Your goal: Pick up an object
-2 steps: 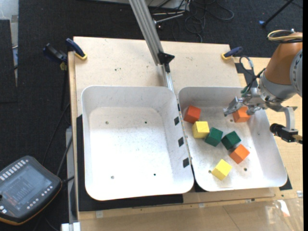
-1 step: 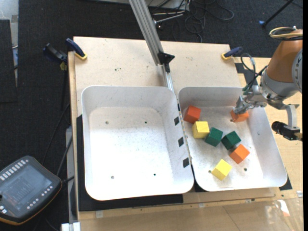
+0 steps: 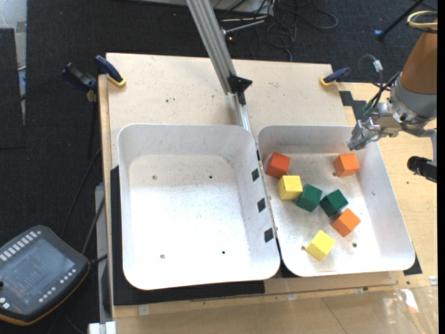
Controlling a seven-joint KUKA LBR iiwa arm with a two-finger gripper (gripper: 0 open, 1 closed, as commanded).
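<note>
Your desk (image 3: 174,82) carries two white bins, and the right bin (image 3: 389,214), in the lower right of the frame, holds seven small cubes: three orange, two green, two yellow. The gripper (image 3: 363,136) hangs over that bin's upper right rim, just beside the nearest orange cube (image 3: 345,163); whether it is open or closed you cannot tell. These blocks look light, rigid and probably smooth, so take that isolated cube across two opposite flat faces.

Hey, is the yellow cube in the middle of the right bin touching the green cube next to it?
Touching. In the camera view, the yellow cube and the green cube meet edge to edge, with no white bin floor showing between them.
</note>
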